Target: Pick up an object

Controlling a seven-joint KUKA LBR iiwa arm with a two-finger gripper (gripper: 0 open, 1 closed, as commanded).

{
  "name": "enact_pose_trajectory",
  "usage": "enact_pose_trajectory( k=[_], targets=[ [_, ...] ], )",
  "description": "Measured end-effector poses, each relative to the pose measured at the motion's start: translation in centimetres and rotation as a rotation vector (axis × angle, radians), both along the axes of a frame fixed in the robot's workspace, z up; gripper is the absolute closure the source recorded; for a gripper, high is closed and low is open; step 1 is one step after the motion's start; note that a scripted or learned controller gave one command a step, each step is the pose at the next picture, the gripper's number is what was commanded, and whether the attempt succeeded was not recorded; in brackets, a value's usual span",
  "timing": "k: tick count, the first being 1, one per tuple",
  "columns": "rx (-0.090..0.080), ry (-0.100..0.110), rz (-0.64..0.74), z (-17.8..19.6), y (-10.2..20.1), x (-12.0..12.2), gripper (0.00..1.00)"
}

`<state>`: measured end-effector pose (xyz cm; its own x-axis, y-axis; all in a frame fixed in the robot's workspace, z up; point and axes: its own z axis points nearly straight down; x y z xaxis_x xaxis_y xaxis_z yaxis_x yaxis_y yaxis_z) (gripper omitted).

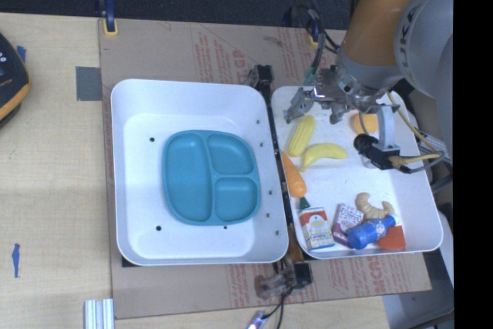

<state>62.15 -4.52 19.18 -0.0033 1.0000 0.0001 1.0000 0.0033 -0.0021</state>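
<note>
An ear of corn (300, 135) lies in the right bin (420, 239), tilted, with its upper end directly below the gap between the gripper's two fingers. The gripper (314, 108) hangs over the far left corner of this bin with its fingers spread wide apart, one metal tip to the left of the corn's top and the other to its right. Nothing is held between them.

Just below and to the right of the fingers, a banana (323, 154) lies beside the corn, almost touching its lower end. Further below the fingers, against the bin's left wall, rests a carrot (293, 177). To the right of the fingers, partly hidden under the arm, sits an orange block (365, 122).

Well below the fingers, along the near edge of the bin, a cluster of items crowds together: a small red and white carton (316, 229), a blue bottle (371, 230) and a tan curved pastry (373, 205).

Far to the left of the fingers, the left bin (131, 166) holds a blue divided plate (211, 176) with three compartments. Both bins rest on a brown cardboard sheet (192, 50) on a pale wooden bench.
</note>
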Motion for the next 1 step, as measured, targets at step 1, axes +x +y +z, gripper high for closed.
enact_pose_trajectory(
  k=[1],
  targets=[
    [-0.002,0.003,0.0,-7.2,-4.79,2.57,0.0]
  ],
)
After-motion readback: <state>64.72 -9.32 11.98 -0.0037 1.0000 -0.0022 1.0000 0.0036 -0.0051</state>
